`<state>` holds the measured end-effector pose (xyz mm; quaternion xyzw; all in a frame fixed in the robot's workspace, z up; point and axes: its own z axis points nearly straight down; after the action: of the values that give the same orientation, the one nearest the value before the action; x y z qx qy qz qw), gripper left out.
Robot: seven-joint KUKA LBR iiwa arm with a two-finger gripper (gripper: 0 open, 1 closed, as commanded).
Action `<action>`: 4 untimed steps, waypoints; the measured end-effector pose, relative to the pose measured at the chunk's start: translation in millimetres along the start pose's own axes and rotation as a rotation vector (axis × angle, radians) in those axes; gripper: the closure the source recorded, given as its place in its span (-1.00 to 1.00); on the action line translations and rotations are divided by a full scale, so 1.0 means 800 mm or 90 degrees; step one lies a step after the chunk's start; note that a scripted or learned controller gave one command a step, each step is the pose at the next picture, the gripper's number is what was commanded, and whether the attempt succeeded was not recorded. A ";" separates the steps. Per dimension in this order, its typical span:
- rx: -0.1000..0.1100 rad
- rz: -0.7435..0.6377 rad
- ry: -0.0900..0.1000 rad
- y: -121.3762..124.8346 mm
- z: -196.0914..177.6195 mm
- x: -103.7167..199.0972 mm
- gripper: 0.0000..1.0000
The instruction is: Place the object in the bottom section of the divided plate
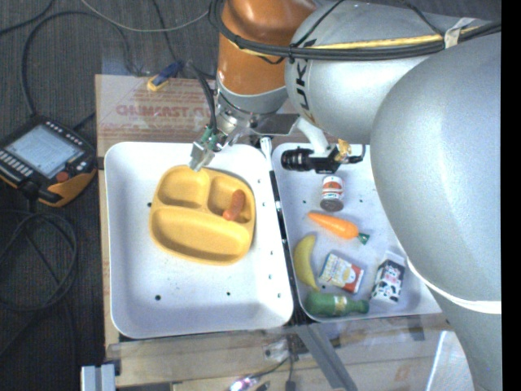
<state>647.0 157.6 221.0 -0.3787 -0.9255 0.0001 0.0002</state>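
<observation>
A yellow divided plate lies in the left white bin. A small red-orange sausage-like object rests in the plate's upper right section. The plate's large bottom section holds nothing. My gripper hangs just past the plate's top edge, over its upper left section, under the orange band of the arm. I see nothing between its tips.
The right bin holds a small can, a carrot, a banana, a green bottle, a red-and-white packet and a small carton. A teach pendant lies left of the bench.
</observation>
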 end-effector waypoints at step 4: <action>0.000 0.016 -0.002 0.055 0.034 0.016 -1.00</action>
<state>668.3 197.8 194.1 -0.3907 -0.9205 0.0005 -0.0014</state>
